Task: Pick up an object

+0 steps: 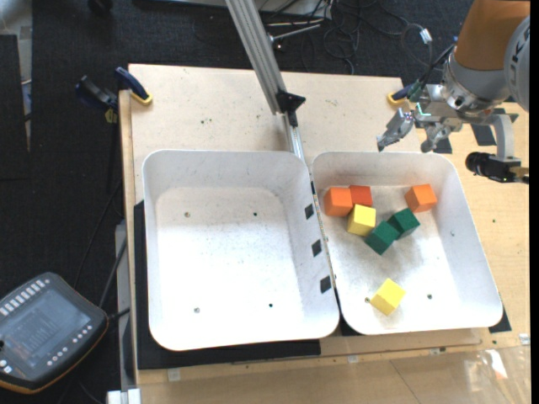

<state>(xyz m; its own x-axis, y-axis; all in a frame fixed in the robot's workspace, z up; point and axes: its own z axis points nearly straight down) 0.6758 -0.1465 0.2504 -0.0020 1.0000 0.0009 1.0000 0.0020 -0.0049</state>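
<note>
White bins hold orange blocks, yellow blocks and green blocks; the surface is pale tan.

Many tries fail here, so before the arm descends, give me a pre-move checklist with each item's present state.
1. Gripper carries nothing: ok, no block between its fingers.
2. Fingers spread for a grasp: ok, they look apart.
3. Gripper over a target: not ok, it hangs above the right bin's far rim, apart from every block.
4. Isolated target available: ok, the lone yellow block sits clear of the others.
5. Clustered blocks graspable: cannot tell, the orange pair touches the other yellow block.
</note>
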